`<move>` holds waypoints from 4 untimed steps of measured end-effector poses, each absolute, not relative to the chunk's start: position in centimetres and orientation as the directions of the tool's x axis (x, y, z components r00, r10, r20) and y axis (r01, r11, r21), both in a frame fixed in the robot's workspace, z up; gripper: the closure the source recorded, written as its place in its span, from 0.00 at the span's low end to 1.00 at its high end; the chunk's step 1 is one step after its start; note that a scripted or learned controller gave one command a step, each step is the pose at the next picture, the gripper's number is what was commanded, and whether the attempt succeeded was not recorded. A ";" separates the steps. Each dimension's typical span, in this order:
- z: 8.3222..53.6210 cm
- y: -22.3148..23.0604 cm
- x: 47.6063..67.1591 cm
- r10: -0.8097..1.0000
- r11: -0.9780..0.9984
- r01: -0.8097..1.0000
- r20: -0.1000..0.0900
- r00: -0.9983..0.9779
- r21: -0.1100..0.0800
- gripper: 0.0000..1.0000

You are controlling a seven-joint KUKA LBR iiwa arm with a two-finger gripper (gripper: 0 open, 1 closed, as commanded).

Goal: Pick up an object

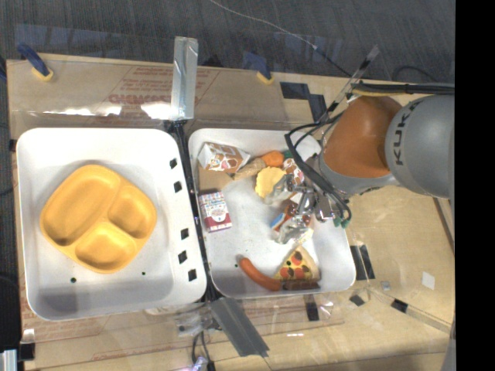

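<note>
My gripper hangs low over the right bin, under the orange wrist band. It stands right above a small blue and silver item, and I cannot see whether it touches it. Close by on its left lies a yellow toy food piece, with an orange ball beyond it. A pizza slice and a red sausage lie near the bin's front edge. A red and white carton rests at the bin's left side, and a snack packet at its back left.
The left bin holds a yellow compartment tray. Black cables loop from the wrist over the right bin's back right corner. A metal bracket stands behind the divider between the bins.
</note>
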State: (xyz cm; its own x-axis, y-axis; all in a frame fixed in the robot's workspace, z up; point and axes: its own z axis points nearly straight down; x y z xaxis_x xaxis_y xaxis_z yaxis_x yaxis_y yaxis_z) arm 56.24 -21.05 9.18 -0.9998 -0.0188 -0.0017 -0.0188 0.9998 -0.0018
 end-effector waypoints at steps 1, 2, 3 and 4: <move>9.3 -19.1 54.6 0.045 0.999 0.045 -0.001 -0.999 0.000 0.00; 9.4 -19.4 55.7 -0.009 1.000 -0.009 -0.006 -1.000 -0.003 0.00; 9.3 -20.0 63.6 -0.310 0.951 -0.310 -0.004 -0.951 0.012 0.00; 9.2 -18.9 57.6 -0.256 0.967 -0.256 0.000 -0.967 0.001 0.00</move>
